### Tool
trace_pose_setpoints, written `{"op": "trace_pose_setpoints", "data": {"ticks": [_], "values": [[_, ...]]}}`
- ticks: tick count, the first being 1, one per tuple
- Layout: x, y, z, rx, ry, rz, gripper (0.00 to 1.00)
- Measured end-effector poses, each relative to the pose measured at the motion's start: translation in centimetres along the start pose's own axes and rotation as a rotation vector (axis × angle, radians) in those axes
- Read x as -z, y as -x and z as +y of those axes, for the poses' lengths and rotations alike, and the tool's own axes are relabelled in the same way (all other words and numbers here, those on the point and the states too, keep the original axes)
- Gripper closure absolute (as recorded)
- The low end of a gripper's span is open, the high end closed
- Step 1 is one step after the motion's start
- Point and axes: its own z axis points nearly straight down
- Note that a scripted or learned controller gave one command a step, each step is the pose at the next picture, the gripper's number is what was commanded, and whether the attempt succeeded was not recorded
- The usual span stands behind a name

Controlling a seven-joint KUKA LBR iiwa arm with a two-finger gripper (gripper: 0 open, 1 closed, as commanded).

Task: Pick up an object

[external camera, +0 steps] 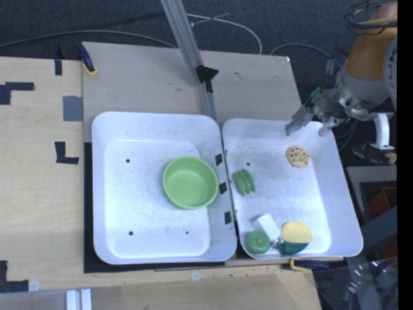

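Note:
My gripper [309, 126] hangs over the far right corner of the right bin [335, 173], with its two fingers spread apart and nothing between them. Just below it a round cookie [297, 156] lies on the bin floor. Further left in that bin is a green ribbed piece [244, 181]. At the near edge sit a green round object [258, 241], a white block [268, 226] and a yellow object [296, 232] on a dark green piece [293, 247]. A green bowl [190, 182] rests in the left bin [116, 173].
A grey pole [187, 41] slants from the top down to the seam between the bins. Cables [232, 28] lie on the dark floor behind the bench. Black clips [222, 186] sit along the seam.

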Motion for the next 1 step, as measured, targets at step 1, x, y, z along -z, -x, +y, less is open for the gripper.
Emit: {"op": "trace_pose_setpoints", "data": {"ticks": [1], "values": [[0.00,0.01,0.00,0.000,0.000,0.000,0.00]]}}
